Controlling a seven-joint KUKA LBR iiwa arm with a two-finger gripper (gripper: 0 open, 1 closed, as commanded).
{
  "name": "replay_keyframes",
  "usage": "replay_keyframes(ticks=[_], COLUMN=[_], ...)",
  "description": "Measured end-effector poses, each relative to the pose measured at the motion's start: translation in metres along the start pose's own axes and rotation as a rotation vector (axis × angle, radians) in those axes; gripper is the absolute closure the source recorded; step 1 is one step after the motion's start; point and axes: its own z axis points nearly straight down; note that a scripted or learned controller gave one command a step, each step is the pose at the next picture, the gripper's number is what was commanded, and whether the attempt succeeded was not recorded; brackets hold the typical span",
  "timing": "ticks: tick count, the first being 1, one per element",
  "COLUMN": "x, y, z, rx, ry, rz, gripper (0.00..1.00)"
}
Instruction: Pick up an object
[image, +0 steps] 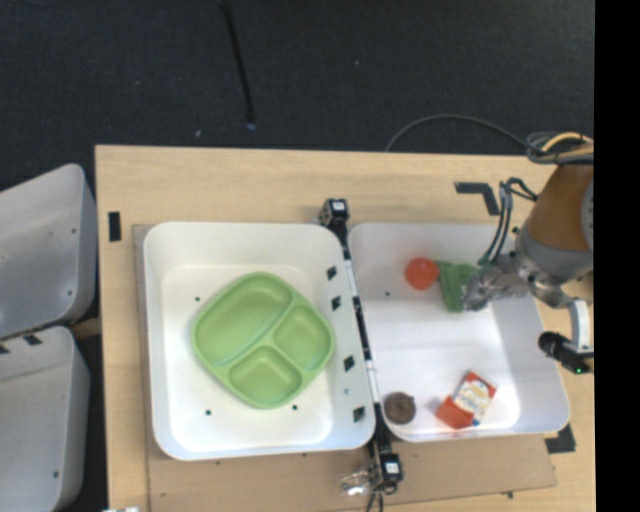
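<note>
Lower right: round brown disc (400, 406), red-and-white packet (467, 400); gripper (478, 293), grip state indiscernible, at soft green object (458, 283), presumably its target.

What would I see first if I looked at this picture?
Probably the big green plate with three sections, lying in the left bin. Next, the right bin with its small things: a red ball beside a green object near the far side, and a brown round thing and a red-and-white packet at the near edge. The gripper is low by the green object.
</note>
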Motion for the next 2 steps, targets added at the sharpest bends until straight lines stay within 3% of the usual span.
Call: replay_keyframes(ticks=[1, 2], x=[-0.004, -0.006], y=[0.005, 0.016], z=[-0.044, -0.104], rx=[0.015, 0.013], ry=[0.011, 0.01], rz=[-0.007, -0.008], gripper=[1.0, 1.0])
